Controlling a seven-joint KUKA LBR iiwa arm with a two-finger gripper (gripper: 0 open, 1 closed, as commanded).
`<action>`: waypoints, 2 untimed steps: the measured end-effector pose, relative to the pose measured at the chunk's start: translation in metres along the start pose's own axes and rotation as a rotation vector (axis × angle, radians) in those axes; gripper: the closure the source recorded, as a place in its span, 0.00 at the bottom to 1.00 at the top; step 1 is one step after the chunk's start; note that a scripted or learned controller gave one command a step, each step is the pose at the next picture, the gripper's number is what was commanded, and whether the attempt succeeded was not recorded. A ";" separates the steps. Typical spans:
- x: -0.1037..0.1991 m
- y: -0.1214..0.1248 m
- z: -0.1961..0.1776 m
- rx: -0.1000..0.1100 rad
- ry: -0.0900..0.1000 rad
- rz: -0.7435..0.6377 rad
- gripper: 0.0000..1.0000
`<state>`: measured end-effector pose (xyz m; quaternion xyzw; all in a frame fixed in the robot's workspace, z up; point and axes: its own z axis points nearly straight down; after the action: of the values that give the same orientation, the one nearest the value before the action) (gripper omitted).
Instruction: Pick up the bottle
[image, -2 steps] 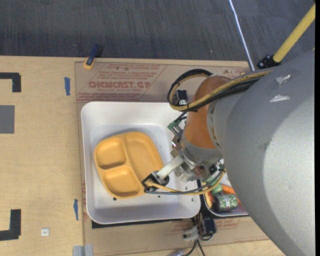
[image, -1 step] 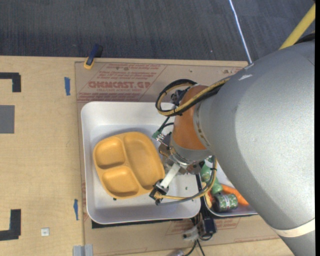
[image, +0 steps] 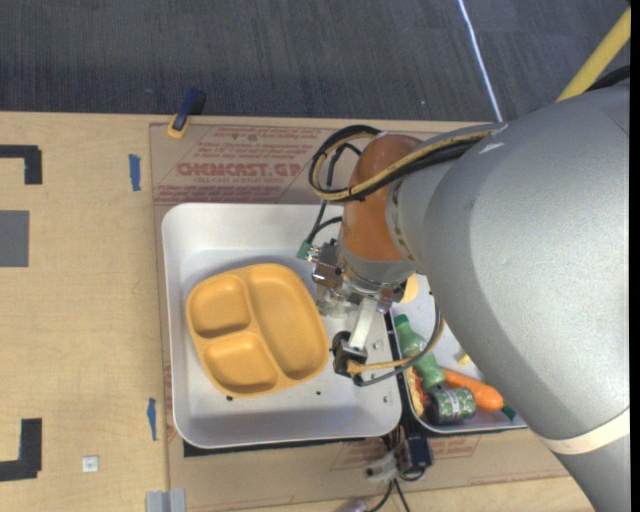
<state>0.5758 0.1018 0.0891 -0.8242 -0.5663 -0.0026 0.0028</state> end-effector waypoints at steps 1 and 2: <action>0.005 0.000 -0.001 -0.004 0.008 -0.004 0.00; -0.007 -0.034 -0.013 -0.001 0.006 0.064 0.00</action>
<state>0.5410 0.1073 0.1019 -0.8418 -0.5398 -0.0051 0.0043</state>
